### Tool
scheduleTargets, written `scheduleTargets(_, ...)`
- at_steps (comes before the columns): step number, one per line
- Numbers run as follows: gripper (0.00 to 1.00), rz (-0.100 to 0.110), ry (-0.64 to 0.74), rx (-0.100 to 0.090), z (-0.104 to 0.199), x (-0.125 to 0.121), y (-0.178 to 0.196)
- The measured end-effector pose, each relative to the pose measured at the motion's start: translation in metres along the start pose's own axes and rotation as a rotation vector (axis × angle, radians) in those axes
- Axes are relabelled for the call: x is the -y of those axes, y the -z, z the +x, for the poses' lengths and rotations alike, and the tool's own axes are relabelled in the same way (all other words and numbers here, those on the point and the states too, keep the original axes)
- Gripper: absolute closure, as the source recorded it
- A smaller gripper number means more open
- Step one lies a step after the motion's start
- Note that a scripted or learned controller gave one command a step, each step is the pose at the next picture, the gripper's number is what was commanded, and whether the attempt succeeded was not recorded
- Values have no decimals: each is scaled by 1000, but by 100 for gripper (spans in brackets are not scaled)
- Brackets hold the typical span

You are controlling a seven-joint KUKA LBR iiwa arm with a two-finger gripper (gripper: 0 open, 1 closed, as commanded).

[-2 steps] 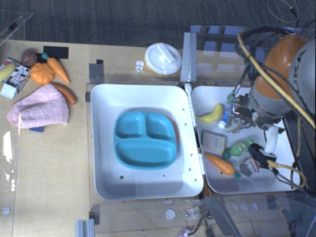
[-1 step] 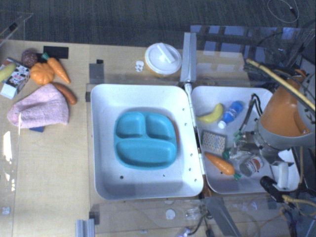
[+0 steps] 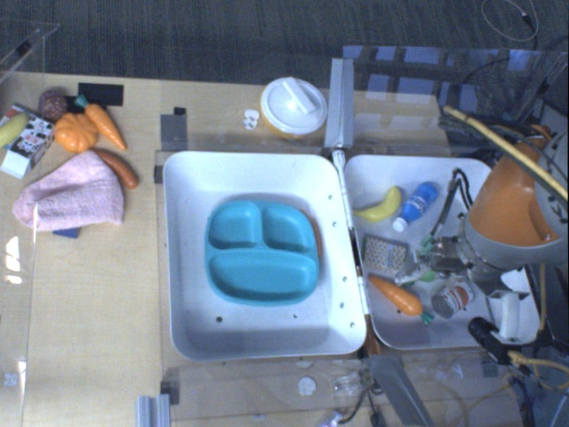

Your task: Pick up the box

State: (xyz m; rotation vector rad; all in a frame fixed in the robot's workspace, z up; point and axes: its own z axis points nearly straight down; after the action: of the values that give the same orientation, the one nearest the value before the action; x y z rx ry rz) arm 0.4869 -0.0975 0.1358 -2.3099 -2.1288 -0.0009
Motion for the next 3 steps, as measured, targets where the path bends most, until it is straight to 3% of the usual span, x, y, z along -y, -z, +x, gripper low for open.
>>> scheduleTargets(1,0,-20,38,1,18,-68,-41)
scheduleTargets(2,0,-19,-55,-1,23,-100,-41)
scheduleTargets(3,0,-19,-274,-3,18,-129,-41)
